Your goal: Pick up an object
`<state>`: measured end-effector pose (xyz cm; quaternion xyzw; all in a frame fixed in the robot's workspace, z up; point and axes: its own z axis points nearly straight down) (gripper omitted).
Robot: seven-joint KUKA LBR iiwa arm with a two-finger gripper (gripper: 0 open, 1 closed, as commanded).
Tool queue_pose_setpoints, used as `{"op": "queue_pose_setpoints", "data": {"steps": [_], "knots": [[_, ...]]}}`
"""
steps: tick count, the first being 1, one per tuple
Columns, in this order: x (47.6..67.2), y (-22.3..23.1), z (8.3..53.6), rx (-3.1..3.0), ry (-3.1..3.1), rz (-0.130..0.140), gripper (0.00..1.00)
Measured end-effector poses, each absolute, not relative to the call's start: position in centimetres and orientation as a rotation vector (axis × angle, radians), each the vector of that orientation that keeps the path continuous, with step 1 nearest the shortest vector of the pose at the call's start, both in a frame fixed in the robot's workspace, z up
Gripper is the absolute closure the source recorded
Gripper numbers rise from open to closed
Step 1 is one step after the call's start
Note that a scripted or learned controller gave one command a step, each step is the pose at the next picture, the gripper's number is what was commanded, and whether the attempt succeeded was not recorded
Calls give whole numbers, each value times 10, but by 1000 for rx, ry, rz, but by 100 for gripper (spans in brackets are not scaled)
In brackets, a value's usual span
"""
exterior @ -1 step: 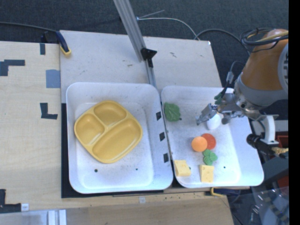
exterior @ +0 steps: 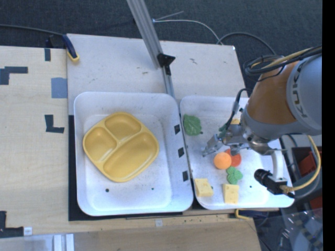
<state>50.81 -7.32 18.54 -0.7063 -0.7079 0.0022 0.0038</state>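
The bench (exterior: 131, 61) carries two white bins, and of these the left bin (exterior: 91, 192) holds a yellow divided plate (exterior: 121, 146) that lies flat near its middle, with nothing of the task going on there. The right bin (exterior: 209, 109) is where the work is: the arm (exterior: 277, 98), grey with its orange band, reaches over that bin's right side, and its gripper (exterior: 213, 146) is low over the bin floor at about mid-bin. Whether the tool is spread or closed I cannot tell at this size, and nothing can be seen pinched in it, so I judge that no object has been picked up yet. The candidates all lie on the bin floor. A green leafy piece (exterior: 192, 124) sits well apart toward the bin's upper left. An orange ball (exterior: 222, 160) lies just beside the gripper, below and to its right, touching or nearly touching a red piece (exterior: 235, 160) on its right. A small green piece (exterior: 234, 176) lies just below those two. Two yellow blocks (exterior: 203, 187) rest near the front edge, one to the left and one under the green piece. What is left, as I read it, is nearly the whole task: settle on one object, most likely the ball since it is nearest, close on it, and lift it clear.
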Motion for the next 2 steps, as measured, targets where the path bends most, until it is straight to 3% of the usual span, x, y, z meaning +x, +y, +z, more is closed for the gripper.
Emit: {"op": "queue_pose_setpoints", "data": {"steps": [1, 2], "knots": [[510, -63, 215, -2219, -2224, -1, 0], [486, -42, 359, -2222, -2228, -8, 0]]}}
